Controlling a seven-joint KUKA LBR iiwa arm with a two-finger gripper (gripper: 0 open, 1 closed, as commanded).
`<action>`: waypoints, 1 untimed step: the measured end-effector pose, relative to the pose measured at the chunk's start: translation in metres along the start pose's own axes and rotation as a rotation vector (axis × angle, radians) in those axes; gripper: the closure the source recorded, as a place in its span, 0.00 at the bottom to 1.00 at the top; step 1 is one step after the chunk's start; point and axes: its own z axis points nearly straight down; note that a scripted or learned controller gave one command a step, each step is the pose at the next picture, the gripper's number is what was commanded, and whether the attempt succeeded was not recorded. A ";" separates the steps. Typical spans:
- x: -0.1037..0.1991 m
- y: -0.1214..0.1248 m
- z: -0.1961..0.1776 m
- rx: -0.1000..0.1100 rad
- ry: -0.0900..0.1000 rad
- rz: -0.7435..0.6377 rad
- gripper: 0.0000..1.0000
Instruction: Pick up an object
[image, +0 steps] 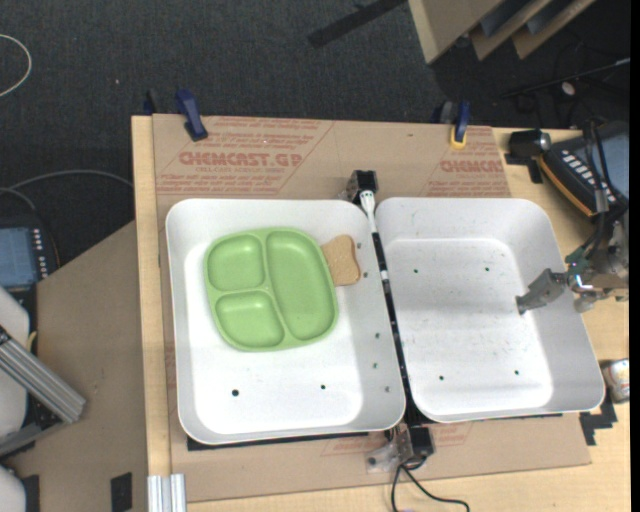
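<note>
A green tray (270, 289) lies in the left bin (200, 400), a tan sponge (342, 260) touching its right edge. At the frame's right, the claw (540, 292) hangs over the right bin (480, 400); its grip cannot be told.

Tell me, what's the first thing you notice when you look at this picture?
The bright green divided plate jumps out first, lying in the left white bin with a small tan sponge-like piece tucked against its right edge. Next comes the grey gripper, reaching in over the right side of the right white bin.
</note>
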 end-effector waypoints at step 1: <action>-0.047 -0.008 -0.228 -0.021 -0.011 0.001 0.00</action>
